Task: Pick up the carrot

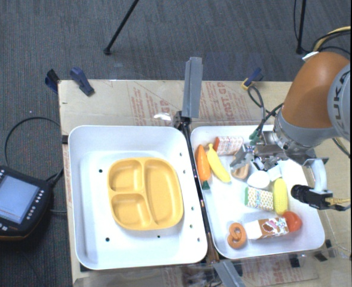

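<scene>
The slim orange toy carrot (203, 162) lies against the left wall of the right-hand white bin (317, 232), long axis up-and-down in the frame. My grey two-finger gripper (247, 154) hangs just right of it, beyond the yellow banana (218, 164); whether it is open or closed, I cannot tell.

glossy plastic tray (144, 194), smooth white bins (86, 160)

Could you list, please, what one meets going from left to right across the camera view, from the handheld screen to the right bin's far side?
Handheld pendant → yellow divided plate → carrot → banana → gripper → corn cob → tomato.
</scene>
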Action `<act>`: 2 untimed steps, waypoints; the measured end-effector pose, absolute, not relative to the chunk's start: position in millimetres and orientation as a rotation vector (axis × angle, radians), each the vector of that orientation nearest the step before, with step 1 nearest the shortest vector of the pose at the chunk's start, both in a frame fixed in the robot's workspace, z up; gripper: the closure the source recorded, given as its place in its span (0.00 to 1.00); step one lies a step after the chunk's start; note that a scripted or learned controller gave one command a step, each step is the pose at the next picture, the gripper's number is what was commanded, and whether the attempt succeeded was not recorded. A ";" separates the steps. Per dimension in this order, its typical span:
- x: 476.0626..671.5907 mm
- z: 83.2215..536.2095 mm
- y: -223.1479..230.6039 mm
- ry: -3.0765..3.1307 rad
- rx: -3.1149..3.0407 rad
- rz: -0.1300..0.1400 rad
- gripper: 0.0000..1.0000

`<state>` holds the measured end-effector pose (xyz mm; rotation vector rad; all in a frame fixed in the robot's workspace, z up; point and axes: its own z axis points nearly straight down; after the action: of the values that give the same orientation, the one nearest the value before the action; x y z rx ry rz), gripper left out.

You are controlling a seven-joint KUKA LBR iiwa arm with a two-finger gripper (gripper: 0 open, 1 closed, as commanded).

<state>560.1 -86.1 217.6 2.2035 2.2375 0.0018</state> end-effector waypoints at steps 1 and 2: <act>558.5 184.7 -52.3 2.148 2.302 -0.007 0.00; 636.5 116.1 -86.2 2.438 1.989 -0.006 0.00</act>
<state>636.5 -86.2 116.1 1.9891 2.4384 -0.0056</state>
